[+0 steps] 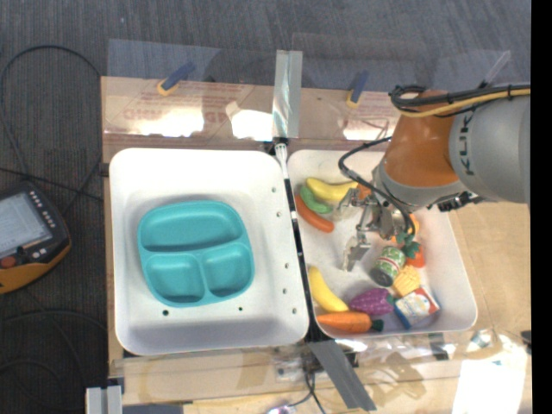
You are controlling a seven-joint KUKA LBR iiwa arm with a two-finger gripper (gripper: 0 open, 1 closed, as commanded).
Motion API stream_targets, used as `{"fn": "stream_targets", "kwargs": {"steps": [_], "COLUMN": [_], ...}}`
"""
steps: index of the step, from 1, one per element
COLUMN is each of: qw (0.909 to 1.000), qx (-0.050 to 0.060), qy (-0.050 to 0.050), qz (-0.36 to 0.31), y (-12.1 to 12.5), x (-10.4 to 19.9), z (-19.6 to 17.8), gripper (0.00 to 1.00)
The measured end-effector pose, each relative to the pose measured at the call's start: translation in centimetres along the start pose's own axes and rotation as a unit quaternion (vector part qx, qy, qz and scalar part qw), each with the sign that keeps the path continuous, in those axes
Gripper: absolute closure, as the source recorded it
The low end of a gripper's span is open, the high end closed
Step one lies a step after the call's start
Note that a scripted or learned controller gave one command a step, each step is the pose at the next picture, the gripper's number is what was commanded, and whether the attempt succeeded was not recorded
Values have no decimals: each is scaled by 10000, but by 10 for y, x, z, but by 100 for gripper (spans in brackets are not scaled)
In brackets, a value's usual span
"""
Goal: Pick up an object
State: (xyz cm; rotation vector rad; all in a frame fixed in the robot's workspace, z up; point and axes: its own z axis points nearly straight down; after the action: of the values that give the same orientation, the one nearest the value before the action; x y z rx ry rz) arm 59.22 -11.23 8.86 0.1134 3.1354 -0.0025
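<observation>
My gripper (364, 247) hangs low over the middle of the right bin (454, 257), its fingers (354, 255) spread open with only bare white floor between them. Just right of it lies a small can with a green label (390, 266). A yellow banana (323, 290), an orange carrot (345, 322) and purple grapes (373, 301) lie along the bin's near side. At the far left of the bin are a yellow fruit (325, 189) and a red-orange vegetable (316, 218).
Yellow corn (408, 280) and a small juice box (417, 308) sit in the right bin's near right corner. The left bin (129, 188) bears a teal divided tray (197, 250). A clear divider (287, 93) stands upright between the bins at the back.
</observation>
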Motion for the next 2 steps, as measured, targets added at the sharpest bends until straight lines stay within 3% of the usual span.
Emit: {"fn": "stream_targets", "kwargs": {"steps": [1, 2], "qw": [9977, 9998], "qx": [0, 12], "qy": [-15, -39], "qz": [680, 192], "y": [9, -68], "x": [-50, -8], "z": [0, -1], "gripper": [0, 0]}}
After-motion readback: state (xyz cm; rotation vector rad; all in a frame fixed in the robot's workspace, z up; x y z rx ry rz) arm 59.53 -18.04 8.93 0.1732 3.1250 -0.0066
